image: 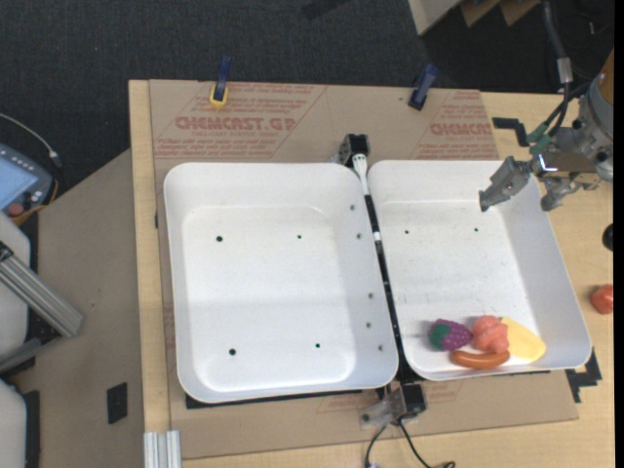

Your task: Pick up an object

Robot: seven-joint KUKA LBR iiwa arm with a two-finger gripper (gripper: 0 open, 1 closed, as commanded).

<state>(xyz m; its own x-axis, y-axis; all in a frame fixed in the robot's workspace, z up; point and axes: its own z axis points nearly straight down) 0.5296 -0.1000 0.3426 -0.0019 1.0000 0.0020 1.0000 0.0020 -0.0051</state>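
At the left of the table (97,261) sits the left bin (185,261), white and shallow, with only a few dark dots on its floor. A black divider strip (375,252) runs between it and the right bin (556,261), which lies touching it along that edge. The things to pick are bunched in the near right corner of the right bin: a purple piece (449,333) at the left of the cluster, a reddish-pink piece (490,332) beside it, an orange sausage-shaped piece (479,359) lying along the front just below both, and a yellow piece (527,342) at the right, close to the bin wall. They touch or nearly touch each other. Farther right and toward the back, the gripper (526,185) hangs over the far right corner of the same bin, released, its two fingers spread apart with nothing between them, well apart from the cluster. To do this step well, I judge the arm should travel toward the near corner and choose the purple piece, since its left side faces bare floor. The fingers should straddle it without nudging its neighbours, and the bin wall may crowd any grasp on the yellow one.
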